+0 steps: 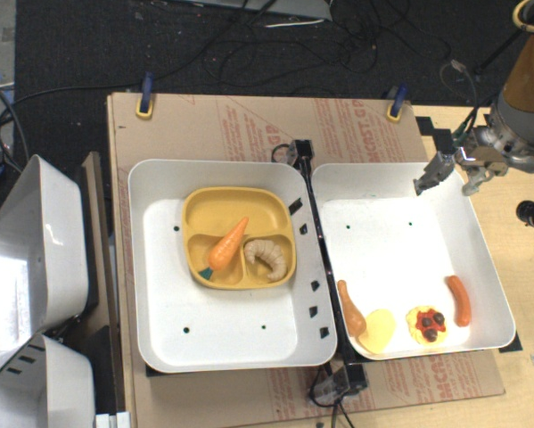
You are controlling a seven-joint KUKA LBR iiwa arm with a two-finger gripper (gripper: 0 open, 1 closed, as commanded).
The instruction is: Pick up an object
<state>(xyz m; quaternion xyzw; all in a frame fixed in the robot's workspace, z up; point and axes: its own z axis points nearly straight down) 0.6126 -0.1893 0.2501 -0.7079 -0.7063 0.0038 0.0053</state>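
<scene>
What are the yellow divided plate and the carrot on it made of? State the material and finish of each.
Yellow divided plate: probably moulded plastic, smooth with a low sheen; uniform colour and rounded raised dividers suggest it.
Carrot: likely a plastic or rubber toy, matte to slightly glossy; its orange is flat and even, its shape simple. Plastic versus rubber cannot be settled from the look.

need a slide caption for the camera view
Open tool above right white bin; yellow divided plastic plate with orange toy carrot in left white bin.
</scene>
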